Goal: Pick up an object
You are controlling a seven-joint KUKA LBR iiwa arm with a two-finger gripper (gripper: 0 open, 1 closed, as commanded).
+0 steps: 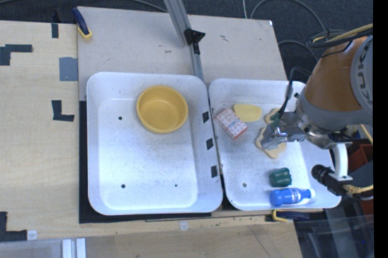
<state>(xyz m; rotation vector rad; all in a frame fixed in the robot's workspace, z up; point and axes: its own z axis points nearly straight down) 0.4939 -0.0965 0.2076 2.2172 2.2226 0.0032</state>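
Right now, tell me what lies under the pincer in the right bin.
A tan, flat object lies under the pincer, part of it covered by the pincer, so its full shape is unclear. The right bin floor shows around it.

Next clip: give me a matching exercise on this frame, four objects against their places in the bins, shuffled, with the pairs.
Things:
1. yellow bowl
2. blue bottle
3. green object
4. patterned small box

Places:
A. right bin, near front edge
B. left bin, upper middle
C. right bin, near the divider
D. right bin, just above the blue bottle

Pairs: 1-B, 2-A, 3-D, 4-C
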